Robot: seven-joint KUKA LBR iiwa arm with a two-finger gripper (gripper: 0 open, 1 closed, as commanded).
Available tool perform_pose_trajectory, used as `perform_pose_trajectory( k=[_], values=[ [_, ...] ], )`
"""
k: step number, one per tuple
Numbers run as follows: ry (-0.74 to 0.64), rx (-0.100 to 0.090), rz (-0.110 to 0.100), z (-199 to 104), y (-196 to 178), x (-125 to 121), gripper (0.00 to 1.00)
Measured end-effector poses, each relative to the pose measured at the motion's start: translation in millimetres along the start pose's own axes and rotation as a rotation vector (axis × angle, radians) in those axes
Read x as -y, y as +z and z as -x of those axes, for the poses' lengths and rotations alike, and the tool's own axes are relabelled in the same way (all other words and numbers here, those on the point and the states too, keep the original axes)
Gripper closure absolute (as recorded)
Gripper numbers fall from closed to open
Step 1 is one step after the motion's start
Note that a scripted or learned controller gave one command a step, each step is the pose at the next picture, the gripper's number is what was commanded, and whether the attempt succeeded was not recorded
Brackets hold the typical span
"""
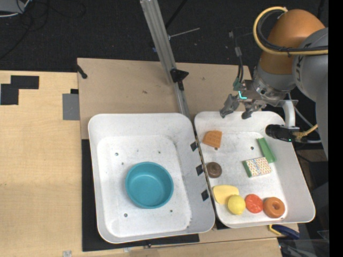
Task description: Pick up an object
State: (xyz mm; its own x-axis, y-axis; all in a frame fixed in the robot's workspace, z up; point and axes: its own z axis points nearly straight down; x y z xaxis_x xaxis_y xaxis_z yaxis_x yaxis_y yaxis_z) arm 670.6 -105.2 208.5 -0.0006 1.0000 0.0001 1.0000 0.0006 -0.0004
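Observation:
My gripper hangs over the far edge of the right bin, its two dark fingers spread apart and open with nothing between them. Just below and left of it lies an orange wedge. Further down the bin are a brown donut, a green stick and a green-and-white checkered block. Along the bin's near side sit a yellow piece, a lemon, a red tomato and an orange donut.
The left bin holds a teal bowl. A slanted metal rail rises behind the seam between the bins. Black clips line that seam. The grey arm with its orange band fills the upper right.

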Motion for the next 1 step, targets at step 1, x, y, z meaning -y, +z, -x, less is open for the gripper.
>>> perform_pose_trajectory(
  k=[1],
  values=[
    [0.000,0.000,0.000,0.0,0.1,0.0,0.00]
  ],
)
